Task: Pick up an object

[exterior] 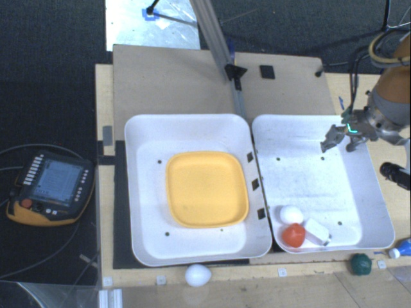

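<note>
Right now the gripper [341, 140] hangs over the upper right part of the right-hand bin [308, 172], its two dark fingers spread apart with nothing between them. The likely targets sit well apart from it, crowded into the near corner of that bin: a white ball [291, 214], a red ball [294, 235] touching it on the near side, and a small white block [316, 231] just beside the red ball. The left-hand bin [144, 172] bears a yellow square plate [207, 188], which looks too flat and broad for a two-finger pinch.

Judging from this layout, the step in hand is the approach. To do it well, the arm should travel across the bin toward the near corner before it descends, keeping the fingers wide. The white ball seems the best choice, as its far side is free; a finger can drop there while the other goes in at an open flank, not into the seam with the red ball. Round things roll, so the closing should be centred on the ball, and the descent should stop short of the sloped bin wall.

A white egg-shaped object [198, 274] and a dark green ball [361, 264] lie outside the bins on the bench.
</note>
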Robot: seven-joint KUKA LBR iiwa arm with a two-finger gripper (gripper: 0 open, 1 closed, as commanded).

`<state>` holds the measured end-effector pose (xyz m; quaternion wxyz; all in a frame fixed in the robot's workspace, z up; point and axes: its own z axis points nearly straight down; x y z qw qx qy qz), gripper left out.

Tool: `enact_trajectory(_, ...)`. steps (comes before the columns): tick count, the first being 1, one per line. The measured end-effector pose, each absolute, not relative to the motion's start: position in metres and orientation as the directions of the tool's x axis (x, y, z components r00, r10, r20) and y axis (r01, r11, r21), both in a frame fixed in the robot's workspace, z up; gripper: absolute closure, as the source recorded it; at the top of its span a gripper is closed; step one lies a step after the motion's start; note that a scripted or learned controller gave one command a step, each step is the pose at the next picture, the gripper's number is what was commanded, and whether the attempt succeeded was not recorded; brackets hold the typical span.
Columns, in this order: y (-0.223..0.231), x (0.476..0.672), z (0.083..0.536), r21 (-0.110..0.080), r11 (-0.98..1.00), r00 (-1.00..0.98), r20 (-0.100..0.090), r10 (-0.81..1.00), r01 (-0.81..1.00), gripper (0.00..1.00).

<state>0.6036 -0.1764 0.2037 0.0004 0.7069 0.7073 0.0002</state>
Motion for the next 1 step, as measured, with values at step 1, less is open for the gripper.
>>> enact_trajectory(1,-0.1764,0.6036,0.2038,0.001,0.001,-0.001,0.0,1.0,1.0,0.0)
